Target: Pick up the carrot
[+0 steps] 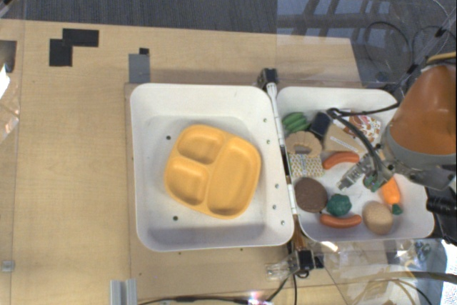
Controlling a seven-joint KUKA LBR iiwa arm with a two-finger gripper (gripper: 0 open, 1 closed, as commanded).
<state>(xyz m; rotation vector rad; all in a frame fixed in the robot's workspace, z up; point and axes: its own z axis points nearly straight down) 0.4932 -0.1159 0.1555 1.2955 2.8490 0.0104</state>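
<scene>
We see the carrot (390,193) at four o'clock in the crowded right bin (421,225), jaws of the gripper (360,177) unreadable beside it, the yellow tray (213,170) in the roomier left bin (146,175).

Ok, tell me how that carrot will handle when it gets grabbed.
The carrot looks like smooth moulded toy food, so probably stiff and light. Its tapered, rounded body may slip or roll. It lies close to the gripper and a beige ball-like toy, so a nudge could shift it.
</scene>
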